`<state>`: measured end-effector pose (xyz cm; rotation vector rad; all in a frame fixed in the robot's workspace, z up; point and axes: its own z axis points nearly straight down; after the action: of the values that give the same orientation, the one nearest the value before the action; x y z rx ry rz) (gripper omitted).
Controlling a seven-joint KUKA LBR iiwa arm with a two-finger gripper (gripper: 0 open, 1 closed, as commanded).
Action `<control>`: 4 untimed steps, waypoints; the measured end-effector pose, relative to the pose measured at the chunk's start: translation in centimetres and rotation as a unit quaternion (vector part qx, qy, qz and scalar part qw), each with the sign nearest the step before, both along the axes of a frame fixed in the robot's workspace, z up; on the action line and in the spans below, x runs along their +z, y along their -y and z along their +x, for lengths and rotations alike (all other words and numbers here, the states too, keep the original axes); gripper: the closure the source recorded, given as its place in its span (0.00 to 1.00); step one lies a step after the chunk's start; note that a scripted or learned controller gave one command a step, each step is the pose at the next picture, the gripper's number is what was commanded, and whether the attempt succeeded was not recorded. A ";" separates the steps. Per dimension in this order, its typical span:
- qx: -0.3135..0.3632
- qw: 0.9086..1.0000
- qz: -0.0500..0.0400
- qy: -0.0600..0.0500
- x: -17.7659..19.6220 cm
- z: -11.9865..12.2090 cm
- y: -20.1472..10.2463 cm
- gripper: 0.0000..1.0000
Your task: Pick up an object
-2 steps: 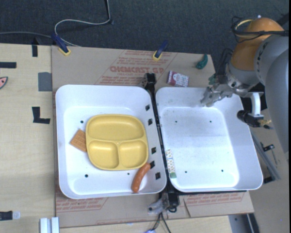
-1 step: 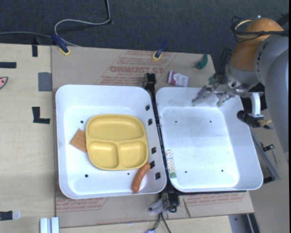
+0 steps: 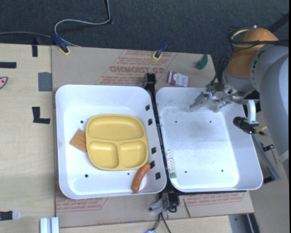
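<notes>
In the left bin (image 3: 68,178) lies a yellow divided plate (image 3: 117,141). A tan cracker-like piece (image 3: 78,140) pokes out from under the plate's left edge. An orange sausage (image 3: 140,177) rests by the plate's lower right corner. My gripper (image 3: 205,105) hovers over the far edge of the right bin (image 3: 208,174), well to the right of all three objects. Its fingers (image 3: 196,104) are spread open with nothing between them.
Both bins stand on cardboard held by two clamps (image 3: 159,52). A small red packet (image 3: 177,78) and a green item (image 3: 202,61) lie behind the right bin. The arm's grey body (image 3: 276,96) overhangs the right bin's right side.
</notes>
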<state>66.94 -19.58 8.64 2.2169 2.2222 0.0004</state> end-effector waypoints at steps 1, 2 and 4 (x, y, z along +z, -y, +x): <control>0.001 1.000 -0.002 0.001 1.0 0.1 0.0 1.00; 0.001 1.000 -0.002 0.001 1.0 0.1 0.0 0.00; 0.001 1.000 -0.002 0.001 2.0 0.1 0.0 0.00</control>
<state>67.01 -19.56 10.61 2.2118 2.2211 -0.0015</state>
